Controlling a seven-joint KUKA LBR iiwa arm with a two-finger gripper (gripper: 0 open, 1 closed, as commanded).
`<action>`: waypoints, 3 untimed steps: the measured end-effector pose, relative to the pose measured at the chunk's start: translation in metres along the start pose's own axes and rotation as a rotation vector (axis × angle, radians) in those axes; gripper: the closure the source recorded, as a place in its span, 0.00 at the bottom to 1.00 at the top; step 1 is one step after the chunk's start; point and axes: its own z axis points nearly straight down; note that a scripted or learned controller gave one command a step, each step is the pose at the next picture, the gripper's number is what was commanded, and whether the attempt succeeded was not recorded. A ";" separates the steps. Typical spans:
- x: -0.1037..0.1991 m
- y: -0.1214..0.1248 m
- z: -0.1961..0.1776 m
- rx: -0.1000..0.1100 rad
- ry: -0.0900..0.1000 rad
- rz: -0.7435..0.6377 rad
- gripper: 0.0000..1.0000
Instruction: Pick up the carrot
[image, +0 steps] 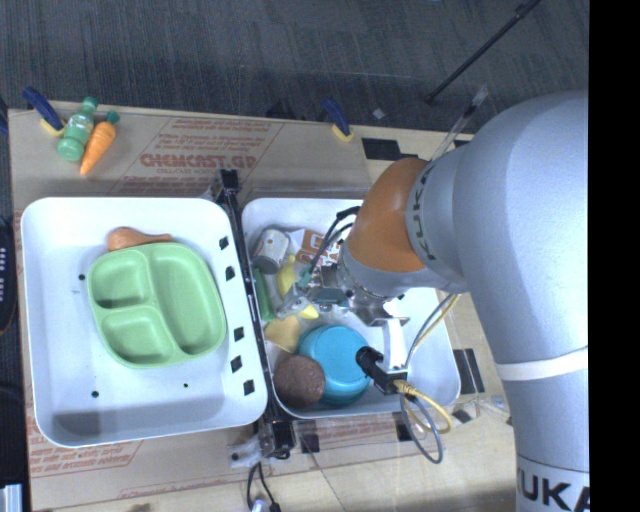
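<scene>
An orange toy carrot (97, 146) with a green top lies on the cardboard at the far left, outside both bins, beside a green toy bottle (73, 135). An orange item (135, 238) peeks out behind the green divided plate (155, 303) in the left bin; what it is I cannot tell. My gripper (318, 290) is down in the right bin (440, 370), among the clutter there and far from the carrot. The wrist and cables hide its tip.
The right bin holds a blue bowl (335, 362), a brown round thing (298, 378), yellow pieces (284, 330) and a grey can (270, 248). A black divider (240, 290) runs between the bins. The big grey arm (520, 230) covers the right side.
</scene>
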 end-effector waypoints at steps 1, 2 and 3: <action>0.003 -0.036 -0.005 -0.009 -0.002 0.001 0.00; 0.003 -0.034 -0.016 -0.009 -0.003 -0.010 1.00; 0.003 -0.034 -0.015 -0.009 -0.004 -0.010 0.00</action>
